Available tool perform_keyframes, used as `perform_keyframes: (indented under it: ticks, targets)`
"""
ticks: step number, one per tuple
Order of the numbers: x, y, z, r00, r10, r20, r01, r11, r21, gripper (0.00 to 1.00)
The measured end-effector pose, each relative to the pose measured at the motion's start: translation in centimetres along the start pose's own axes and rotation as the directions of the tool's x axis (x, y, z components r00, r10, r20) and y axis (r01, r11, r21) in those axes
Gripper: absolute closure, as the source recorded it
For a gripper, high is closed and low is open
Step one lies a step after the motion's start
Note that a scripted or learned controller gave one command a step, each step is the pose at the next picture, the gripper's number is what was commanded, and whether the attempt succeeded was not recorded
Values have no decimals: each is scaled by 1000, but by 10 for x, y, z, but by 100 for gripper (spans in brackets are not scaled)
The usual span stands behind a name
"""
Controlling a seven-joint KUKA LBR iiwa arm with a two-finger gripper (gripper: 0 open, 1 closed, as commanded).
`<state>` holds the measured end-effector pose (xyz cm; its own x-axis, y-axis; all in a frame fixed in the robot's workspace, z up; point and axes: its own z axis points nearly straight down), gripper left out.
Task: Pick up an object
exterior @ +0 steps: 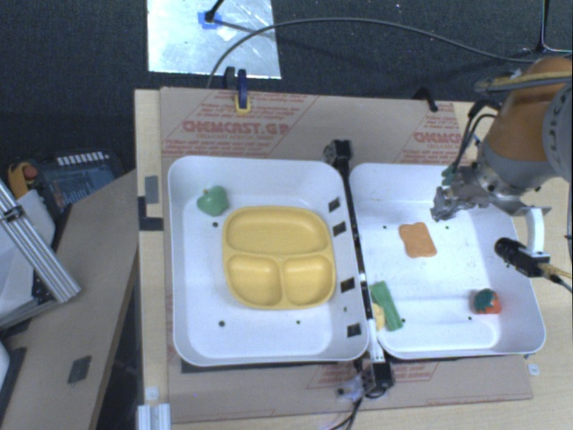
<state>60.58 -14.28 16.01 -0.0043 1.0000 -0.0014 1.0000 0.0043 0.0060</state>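
Lying flat in right bin (pixel 515 334), tan toast slice (pixel 417 239), end effector (pixel 444 206) grip unclear

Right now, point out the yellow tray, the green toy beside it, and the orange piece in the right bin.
yellow tray (pixel 235 240): camera view, its left rim.
green toy (pixel 212 202): camera view, middle of its body.
orange piece (pixel 417 239): camera view, centre of its flat top.

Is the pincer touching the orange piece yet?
Apart. The camera view shows the pincer up and right of the orange piece, white bin floor between them.
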Motion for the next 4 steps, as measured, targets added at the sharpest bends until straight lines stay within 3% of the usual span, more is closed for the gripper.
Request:
perform_keyframes:
  ticks: [2,4]
  targets:
    - [10,-1,-107,1000,-2,0,2,1000,0,100]
    - [118,0,-107,1000,-6,-3,6,1000,3,100]
